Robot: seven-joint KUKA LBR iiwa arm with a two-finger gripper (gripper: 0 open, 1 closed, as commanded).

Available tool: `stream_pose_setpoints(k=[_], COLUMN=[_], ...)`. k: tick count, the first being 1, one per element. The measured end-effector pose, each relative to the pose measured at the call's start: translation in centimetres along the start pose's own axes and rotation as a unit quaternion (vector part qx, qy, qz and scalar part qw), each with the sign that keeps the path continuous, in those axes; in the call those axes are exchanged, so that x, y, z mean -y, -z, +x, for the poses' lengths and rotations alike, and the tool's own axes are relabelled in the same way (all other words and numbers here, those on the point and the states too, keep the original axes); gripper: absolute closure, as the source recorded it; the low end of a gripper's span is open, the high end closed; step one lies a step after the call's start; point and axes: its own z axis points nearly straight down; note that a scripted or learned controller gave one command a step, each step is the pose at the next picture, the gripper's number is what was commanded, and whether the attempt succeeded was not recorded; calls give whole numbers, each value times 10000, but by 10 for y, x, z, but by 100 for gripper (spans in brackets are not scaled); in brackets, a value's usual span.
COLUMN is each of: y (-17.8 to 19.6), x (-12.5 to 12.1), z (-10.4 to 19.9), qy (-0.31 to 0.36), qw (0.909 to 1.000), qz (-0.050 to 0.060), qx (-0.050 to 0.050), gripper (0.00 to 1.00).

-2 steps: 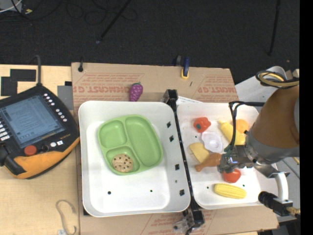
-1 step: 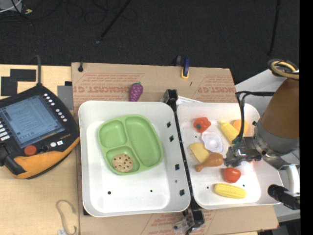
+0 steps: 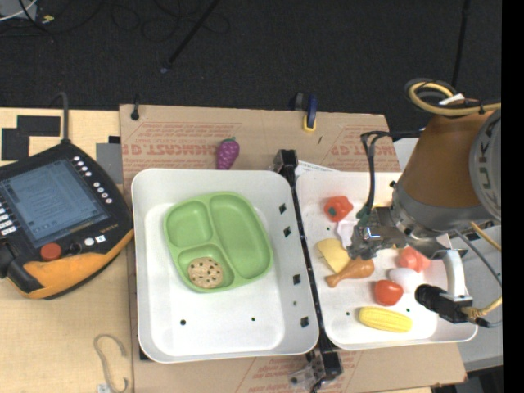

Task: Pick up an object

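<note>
Cookie [image 3: 205,272] in tray [image 3: 246,236], left bin [image 3: 164,318]; corn [image 3: 385,320] in right bin [image 3: 344,334].

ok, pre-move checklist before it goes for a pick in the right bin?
1. Pincer over the right bin: ok.
2. Target beneath it: drumstick and yellow wedge sit close together, which one cannot tell.
3. Finger state: cannot tell.
4. Anything between the fingers: cannot tell.
5. Neighbours crowd the drumstick, red tomato nearby: not ok.
6. Corn lies apart, free: ok.

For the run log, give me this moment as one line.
gripper: low in right bin | over drumstick, beside cheese | corn, tomato apart | cookie on green tray
</note>
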Motion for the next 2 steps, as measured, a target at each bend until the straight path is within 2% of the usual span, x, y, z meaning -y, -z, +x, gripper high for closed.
stream_pose_setpoints(k=[1, 2], y=[5, 5], x=[-25, -33], z=[52, 38], qy=[6, -19], qw=[10000, 10000], qz=[1, 7], qx=[-5, 6], gripper=[100, 100])
